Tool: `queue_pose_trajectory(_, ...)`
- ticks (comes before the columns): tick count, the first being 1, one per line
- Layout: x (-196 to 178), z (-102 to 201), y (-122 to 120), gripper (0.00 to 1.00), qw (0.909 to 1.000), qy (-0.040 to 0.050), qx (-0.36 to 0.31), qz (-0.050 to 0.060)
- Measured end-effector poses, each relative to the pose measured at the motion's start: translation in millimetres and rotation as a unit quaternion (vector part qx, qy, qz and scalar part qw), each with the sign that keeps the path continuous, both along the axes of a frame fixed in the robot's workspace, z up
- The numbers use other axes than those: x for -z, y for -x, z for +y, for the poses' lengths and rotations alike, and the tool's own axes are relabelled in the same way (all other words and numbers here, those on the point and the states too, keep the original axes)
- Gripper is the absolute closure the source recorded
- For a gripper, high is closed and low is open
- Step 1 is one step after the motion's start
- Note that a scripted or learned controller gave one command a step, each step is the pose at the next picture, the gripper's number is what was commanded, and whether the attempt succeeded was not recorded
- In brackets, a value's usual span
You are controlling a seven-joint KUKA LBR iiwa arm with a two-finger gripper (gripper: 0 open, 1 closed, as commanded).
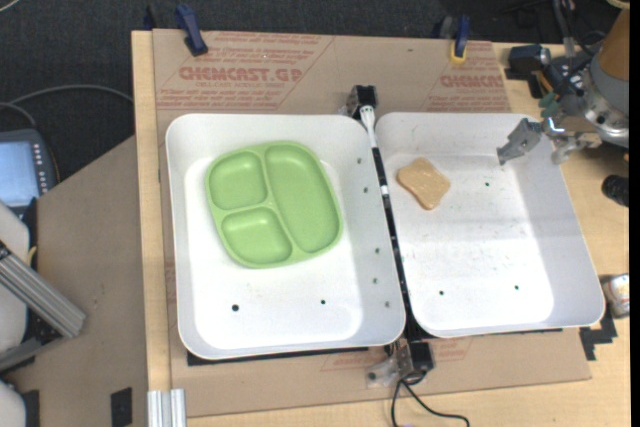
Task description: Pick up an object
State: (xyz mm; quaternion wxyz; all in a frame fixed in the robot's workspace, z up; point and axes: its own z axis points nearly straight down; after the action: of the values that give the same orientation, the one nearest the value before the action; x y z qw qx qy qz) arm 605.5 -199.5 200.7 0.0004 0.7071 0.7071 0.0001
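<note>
Tool point(540, 137), half cut off at the right bin's point(500, 310) upper corner, grip unreadable, well apart from the tan object point(424, 183).

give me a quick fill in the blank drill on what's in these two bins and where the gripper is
1. The green plate lies in the ____ bin.
2. That plate is divided into ____ compartments.
3. The tan object lies in the ____ bin.
4. The gripper hangs over the right bin's ____ right corner, apart from the tan object.

Missing words: left; three; right; far
</note>
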Motion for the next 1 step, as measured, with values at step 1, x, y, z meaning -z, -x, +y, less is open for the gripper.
queue_pose_trajectory(1,100.9,-22.2,-36.1,0.00,1.0000,-0.0030,-0.001,0.001)
